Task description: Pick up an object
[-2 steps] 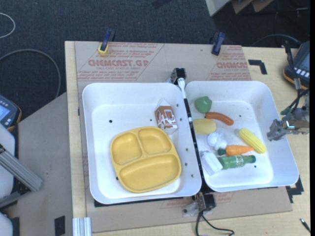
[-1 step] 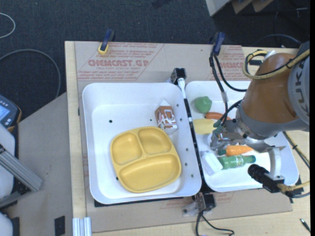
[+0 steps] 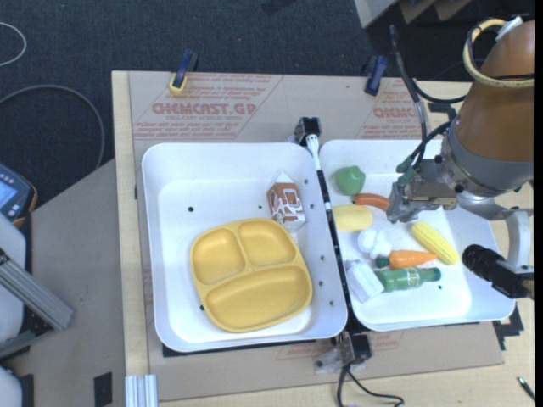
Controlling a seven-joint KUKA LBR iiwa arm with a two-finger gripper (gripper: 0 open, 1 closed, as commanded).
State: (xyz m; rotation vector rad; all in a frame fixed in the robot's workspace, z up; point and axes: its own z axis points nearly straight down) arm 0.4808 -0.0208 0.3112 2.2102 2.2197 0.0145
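Two bins: left (image 3: 170,185) holds a yellow tray (image 3: 249,274), right (image 3: 475,299) toy food; pincer (image 3: 405,206) state unclear.

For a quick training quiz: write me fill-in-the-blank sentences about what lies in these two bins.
1. The yellow divided tray lies in the ____ bin.
2. The brown carton sits beside the tray, in the ____ bin.
3. The green bottle lies just below the ____ carrot.
4. The tool hangs over the ____ bin.

Missing words: left; left; orange; right
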